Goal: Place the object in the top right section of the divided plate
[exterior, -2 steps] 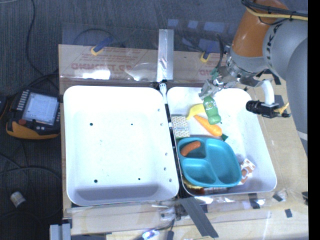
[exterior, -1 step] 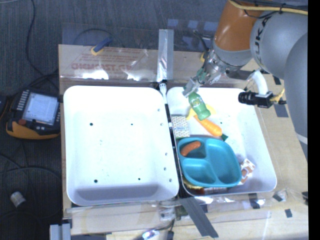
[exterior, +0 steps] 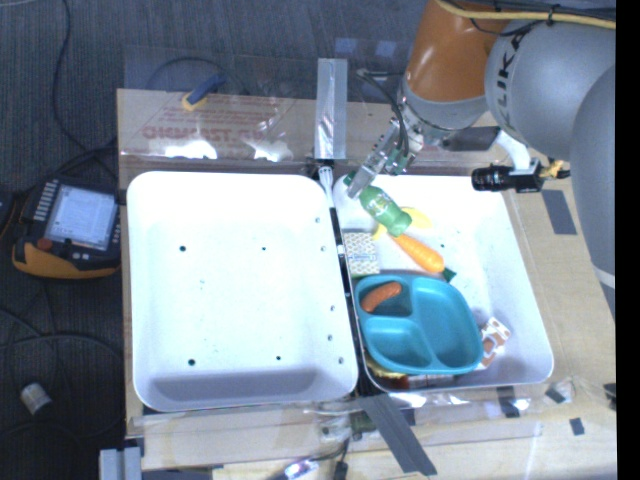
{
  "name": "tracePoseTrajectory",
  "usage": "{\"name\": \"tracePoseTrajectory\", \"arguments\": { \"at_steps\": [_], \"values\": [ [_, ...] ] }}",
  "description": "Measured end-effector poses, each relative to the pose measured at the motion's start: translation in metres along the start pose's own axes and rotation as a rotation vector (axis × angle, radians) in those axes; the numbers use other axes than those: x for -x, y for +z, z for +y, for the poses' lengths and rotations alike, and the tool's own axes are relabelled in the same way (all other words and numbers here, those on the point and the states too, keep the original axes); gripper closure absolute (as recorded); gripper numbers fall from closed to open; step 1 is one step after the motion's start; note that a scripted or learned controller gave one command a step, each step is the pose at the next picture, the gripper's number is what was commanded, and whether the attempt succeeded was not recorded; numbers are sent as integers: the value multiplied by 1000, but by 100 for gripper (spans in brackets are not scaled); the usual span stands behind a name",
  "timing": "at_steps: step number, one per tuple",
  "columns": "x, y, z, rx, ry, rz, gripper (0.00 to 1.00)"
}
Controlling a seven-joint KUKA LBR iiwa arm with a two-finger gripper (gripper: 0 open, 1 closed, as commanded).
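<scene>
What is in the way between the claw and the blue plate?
The claw hovers over the far end of the right bin, at a green bottle. Between it and the blue divided plate lies a carrot. A small orange piece already sits in one plate section.

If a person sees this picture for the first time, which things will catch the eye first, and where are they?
The big grey arm with its orange band enters from the upper right, its gripper at the top left corner of the right bin. In that bin's lower part sits a bright blue divided plate with an orange-red piece in its upper left section. Above the plate lie a green bottle and an orange carrot.
</scene>
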State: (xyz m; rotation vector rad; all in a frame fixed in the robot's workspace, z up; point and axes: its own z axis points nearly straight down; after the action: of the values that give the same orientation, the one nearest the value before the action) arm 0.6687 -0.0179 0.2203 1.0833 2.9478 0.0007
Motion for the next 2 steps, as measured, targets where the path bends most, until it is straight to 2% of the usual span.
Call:
{"name": "tracePoseTrajectory", "arguments": {
  "at_steps": [1,2],
  "values": [
    [-2,-7,-17,1,-187,-1,100],
    [-16,37,-9,0,-409,1,100]
  ]
}}
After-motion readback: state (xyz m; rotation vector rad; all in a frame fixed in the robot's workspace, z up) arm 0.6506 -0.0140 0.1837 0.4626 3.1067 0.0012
